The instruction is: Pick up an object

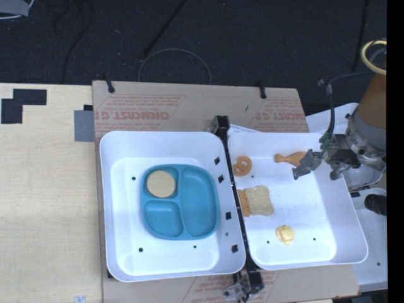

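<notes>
You see two white bins on the table (pixel 50 188), side by side. The left bin (pixel 120 169) holds one blue tray (pixel 189 207) with three compartments; in the tray's compartment at 10 o'clock lies one round tan cookie (pixel 160 184).

The right bin (pixel 328 232) holds four loose things. One pretzel (pixel 242 165) lies at 10 o'clock of the bin floor. One slice of toast (pixel 257 201) lies at 8 o'clock, near the divider, with something orange tucked at its left edge. One small yellow lump (pixel 285 234) sits at 6 o'clock. One tan drumstick (pixel 291 158) lies at 12 o'clock, just left of the hand.

The hand (pixel 319 163) hangs over the right bin at 2 o'clock. Its fingers stand apart, one dark finger (pixel 306 165) pointing toward the drumstick, and nothing sits between them. The grey arm with its orange band (pixel 375 100) comes in at 3 o'clock.
</notes>
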You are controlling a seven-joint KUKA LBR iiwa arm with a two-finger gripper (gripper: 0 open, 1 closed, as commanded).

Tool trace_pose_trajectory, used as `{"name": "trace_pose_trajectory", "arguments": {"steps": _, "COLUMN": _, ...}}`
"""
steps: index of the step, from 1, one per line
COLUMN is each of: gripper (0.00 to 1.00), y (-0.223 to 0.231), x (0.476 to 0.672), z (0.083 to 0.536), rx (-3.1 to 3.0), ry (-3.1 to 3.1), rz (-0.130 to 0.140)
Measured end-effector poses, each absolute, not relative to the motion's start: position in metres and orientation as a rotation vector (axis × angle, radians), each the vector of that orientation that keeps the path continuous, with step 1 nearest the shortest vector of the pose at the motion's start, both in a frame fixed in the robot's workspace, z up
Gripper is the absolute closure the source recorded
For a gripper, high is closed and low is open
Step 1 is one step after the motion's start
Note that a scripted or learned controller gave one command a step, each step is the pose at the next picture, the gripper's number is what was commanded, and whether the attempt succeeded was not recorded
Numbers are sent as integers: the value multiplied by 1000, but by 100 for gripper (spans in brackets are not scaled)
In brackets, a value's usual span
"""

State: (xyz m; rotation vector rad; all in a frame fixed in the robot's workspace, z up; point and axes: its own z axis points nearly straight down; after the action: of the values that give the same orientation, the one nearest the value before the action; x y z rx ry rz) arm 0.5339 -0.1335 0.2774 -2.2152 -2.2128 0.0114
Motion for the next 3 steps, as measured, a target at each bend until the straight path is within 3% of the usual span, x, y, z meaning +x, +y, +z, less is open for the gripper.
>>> {"name": "trace_pose_trajectory", "arguments": {"steps": 1, "gripper": 0, "y": -134, "x": 535, "z": 282, "rx": -2219, "ry": -2220, "rz": 3}}
{"name": "trace_pose_trajectory", "arguments": {"steps": 3, "gripper": 0, "y": -135, "x": 533, "z": 173, "rx": -2216, "ry": -2216, "rz": 7}}
